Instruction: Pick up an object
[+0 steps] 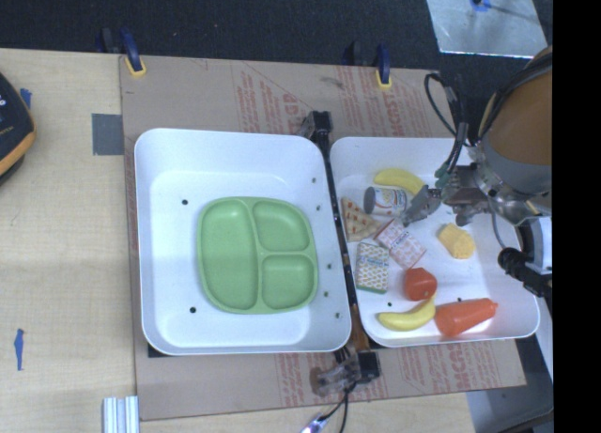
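The right bin (470, 154) holds several small things: a yellow banana (399, 178) at the back, a small grey can (384, 200), a waffle piece (356, 219), a pink packet (404, 244), a green patterned packet (372, 266), a red tomato (420, 283), a second banana (408, 317), an orange carrot (464, 316) and a yellow chunk (457, 240). My gripper (422, 206) hangs over the middle of this bin, just right of the can, its dark fingers pointing left and down. Nothing shows between them.
The left bin (164, 187) carries a green divided plate (255, 254). Both bins rest on a cardboard sheet (235, 93) held by blue clamps. A black and orange device (11, 126) lies at the far left edge of the bench.
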